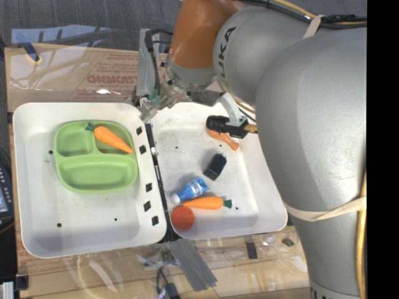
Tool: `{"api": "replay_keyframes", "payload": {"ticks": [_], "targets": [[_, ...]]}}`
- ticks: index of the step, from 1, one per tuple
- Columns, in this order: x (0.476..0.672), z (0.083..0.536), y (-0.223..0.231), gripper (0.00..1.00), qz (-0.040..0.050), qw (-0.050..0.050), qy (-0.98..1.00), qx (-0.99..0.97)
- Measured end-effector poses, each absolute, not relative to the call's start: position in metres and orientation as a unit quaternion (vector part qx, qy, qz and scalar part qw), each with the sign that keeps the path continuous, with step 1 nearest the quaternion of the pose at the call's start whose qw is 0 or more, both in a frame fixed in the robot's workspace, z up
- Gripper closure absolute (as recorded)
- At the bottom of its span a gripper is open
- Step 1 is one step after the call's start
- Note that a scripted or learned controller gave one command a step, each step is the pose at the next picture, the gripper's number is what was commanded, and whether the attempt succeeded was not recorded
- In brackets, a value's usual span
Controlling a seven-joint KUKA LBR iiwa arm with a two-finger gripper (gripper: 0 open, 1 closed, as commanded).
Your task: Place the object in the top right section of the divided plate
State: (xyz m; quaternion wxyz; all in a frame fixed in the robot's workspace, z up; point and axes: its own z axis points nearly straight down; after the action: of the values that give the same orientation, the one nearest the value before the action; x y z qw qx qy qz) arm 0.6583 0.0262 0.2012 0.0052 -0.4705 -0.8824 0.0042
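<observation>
Already carrot point(113, 138) lay in top right section of green divided plate point(93, 174), frame left; placement looked done. Gripper point(147, 108) above bin divider, grip state indiscernible.

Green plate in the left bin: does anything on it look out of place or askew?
Slightly. The carrot lies slanted in the plate's top right section, its tip crossing the ridge toward the lower section and its leafy end resting on the ridge between the two top sections. Nothing looks spilled or damaged.

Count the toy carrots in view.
2. One carrot lies in the green divided plate's top right section; another carrot lies in the right bin. The arm may hide more.
</observation>
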Motion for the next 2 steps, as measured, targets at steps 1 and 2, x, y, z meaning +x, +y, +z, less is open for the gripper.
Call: {"api": "replay_keyframes", "payload": {"ticks": [1,2], "targets": [[0.6568,0.1887,-0.0313,1.0,0.0018,0.003,-0.926,-0.377],[0.6576,0.1955,-0.031,1.0,0.0023,0.005,-0.927,-0.376]]}}
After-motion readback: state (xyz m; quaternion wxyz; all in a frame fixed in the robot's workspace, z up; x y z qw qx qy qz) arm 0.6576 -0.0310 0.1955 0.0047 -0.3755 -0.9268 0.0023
